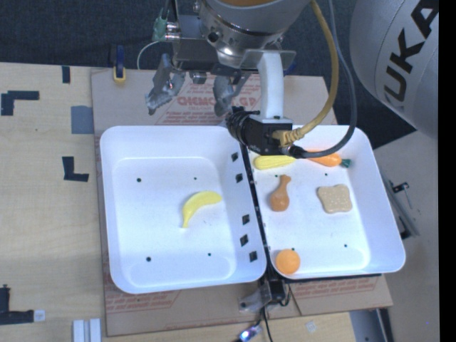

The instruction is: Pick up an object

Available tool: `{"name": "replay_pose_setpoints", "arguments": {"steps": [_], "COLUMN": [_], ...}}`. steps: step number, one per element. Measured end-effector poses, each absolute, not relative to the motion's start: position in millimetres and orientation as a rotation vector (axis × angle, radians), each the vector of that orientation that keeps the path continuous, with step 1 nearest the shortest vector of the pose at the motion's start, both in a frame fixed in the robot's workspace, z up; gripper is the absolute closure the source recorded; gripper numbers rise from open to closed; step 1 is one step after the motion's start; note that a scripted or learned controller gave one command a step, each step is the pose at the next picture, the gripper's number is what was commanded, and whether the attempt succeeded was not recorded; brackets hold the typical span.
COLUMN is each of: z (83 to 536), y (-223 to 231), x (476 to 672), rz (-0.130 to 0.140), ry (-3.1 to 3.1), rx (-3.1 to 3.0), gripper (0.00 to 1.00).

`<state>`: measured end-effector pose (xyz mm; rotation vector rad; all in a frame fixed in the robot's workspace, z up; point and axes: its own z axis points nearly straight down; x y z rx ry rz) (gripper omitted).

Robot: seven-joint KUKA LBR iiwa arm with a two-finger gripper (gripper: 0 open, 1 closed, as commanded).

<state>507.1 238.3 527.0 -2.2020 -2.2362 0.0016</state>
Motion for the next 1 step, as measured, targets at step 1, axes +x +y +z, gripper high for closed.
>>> {"name": "replay_pose_setpoints", "arguments": {"steps": [1], "z": [538.0], "y": [232.2], "x": [508.9], "rz": [0.004], "ry": [-2.226], "rx": [-2.214], "gripper": [1.0]}}
